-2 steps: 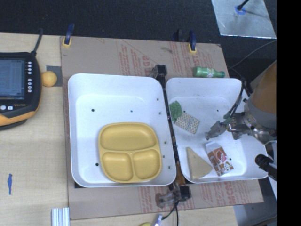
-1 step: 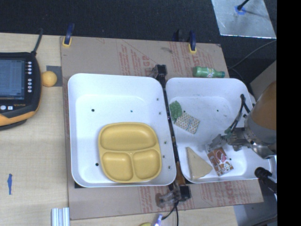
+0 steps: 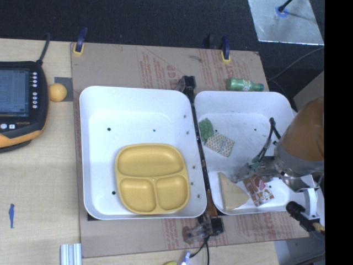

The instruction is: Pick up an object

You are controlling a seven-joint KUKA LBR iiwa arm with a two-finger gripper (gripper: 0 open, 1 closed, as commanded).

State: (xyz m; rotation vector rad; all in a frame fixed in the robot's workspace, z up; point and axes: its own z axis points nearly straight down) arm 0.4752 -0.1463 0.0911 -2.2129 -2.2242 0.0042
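Note:
The right bin (image 3: 242,106) holds a beige wedge (image 3: 231,192) at its front, a red-and-white packet (image 3: 260,191) beside the wedge, a patterned square packet (image 3: 220,144), and a small green piece (image 3: 206,129) by the left wall. My gripper (image 3: 252,171) reaches in from the right and sits low over the front of this bin, just above the red-and-white packet and right of the wedge's tip. The wrist hides part of the packet. I see nothing lifted off the bin floor.
The left bin (image 3: 138,101) holds a yellow divided plate (image 3: 152,177). A green bottle (image 3: 244,84) lies on the cardboard behind the right bin. A tablet (image 3: 16,101) and an orange ball (image 3: 57,91) sit at the far left.

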